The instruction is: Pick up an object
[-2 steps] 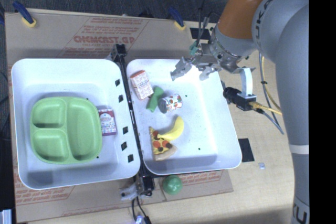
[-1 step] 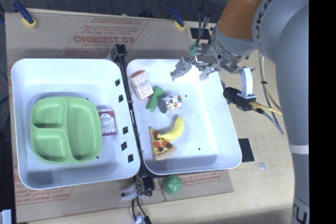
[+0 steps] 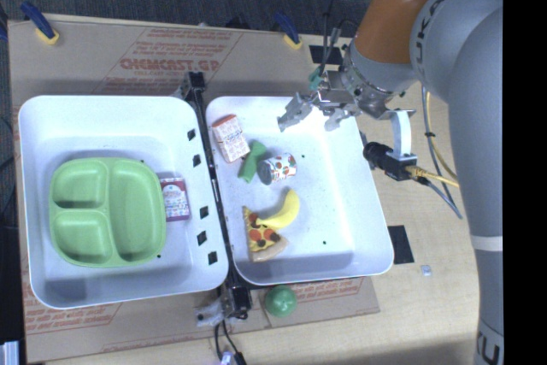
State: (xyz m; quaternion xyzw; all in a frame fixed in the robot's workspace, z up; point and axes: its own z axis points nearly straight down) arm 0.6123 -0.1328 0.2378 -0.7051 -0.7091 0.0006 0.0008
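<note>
Currently, left bin: one green divided plate, smooth plastic, three compartments; a small red-labelled packet touching its right rim. Right bin: small carton, green pepper, printed can on its side, banana, pizza slice. Banana: yellow, curved, long axis slanting from lower left to upper right. Gripper: above the bin's far edge, fingers spread, grasping nothing. Green ball: outside, on cardboard.

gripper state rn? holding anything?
Gripper: open, holding nothing, above the far edge of the right bin.
</note>
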